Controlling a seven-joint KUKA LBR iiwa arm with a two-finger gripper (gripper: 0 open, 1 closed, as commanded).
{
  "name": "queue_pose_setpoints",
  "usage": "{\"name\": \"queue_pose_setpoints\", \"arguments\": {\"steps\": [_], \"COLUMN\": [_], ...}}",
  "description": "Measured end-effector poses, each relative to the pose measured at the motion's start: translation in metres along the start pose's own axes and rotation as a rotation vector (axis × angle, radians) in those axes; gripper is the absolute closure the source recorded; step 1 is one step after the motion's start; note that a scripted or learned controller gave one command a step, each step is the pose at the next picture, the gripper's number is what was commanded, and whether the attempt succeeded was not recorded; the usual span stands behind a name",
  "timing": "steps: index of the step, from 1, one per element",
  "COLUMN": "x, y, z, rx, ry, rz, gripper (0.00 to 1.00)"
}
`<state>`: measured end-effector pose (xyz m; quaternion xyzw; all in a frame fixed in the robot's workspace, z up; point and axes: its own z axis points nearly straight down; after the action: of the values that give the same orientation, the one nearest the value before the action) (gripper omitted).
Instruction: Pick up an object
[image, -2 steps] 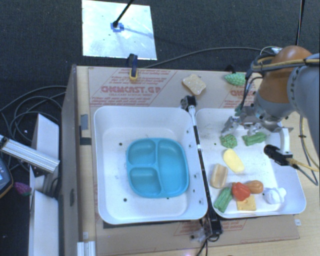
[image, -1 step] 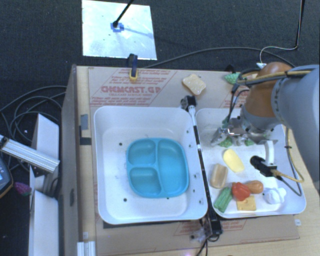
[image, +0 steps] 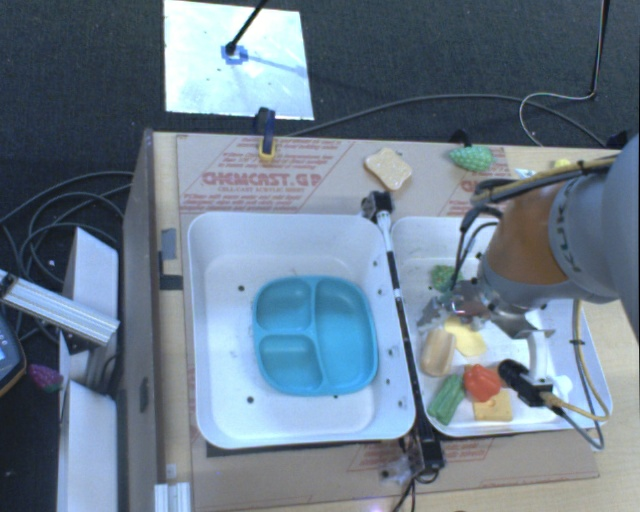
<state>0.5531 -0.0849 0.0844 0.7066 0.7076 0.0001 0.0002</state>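
A grey KUKA arm (image: 560, 240) with an orange band above the wrist reaches in from the right over the right-hand white bin (image: 590, 400), its gripper (image: 462, 312) low among a cluster of toy foods near the bin's left wall. The arm's bulk hides the tips, so whether the gripper is open, closed or holding anything cannot be told. Just below the gripper lies a pale yellow piece (image: 466, 340), with a tan, potato-like item (image: 437, 352) touching its left side. Further toward the near edge sit a green vegetable (image: 447, 398), a red tomato-like piece (image: 482, 380) and a yellow-orange wedge (image: 492, 406), packed close together. A small green leafy item (image: 442, 274) rests just above the gripper, by the bin's left wall. The left-hand white bin (image: 220, 300) holds a blue divided plate (image: 313, 335) lying flat near its centre. Outside the bins, on the cardboard-covered bench (image: 300, 175), a toy slice of bread (image: 388, 168) and a green knobbly toy (image: 471, 157) lie well apart from the action, near the far edge.
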Motion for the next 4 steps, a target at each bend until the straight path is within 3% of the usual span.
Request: {"name": "queue_pose_setpoints", "arguments": {"steps": [1,2,3,4], "x": [-0.013,-0.035,-0.001,-0.005], "y": [0.068,0.116,0.097,0.097], "z": [-0.001,-0.001,0.0,0.0], "rx": [-0.003,-0.003,-0.002,-0.002], "ry": [-0.001,-0.001,0.001,-0.001], "rz": [-0.002,-0.004,-0.004,-0.001], "gripper": [0.0,0.0,0.0,0.0]}}
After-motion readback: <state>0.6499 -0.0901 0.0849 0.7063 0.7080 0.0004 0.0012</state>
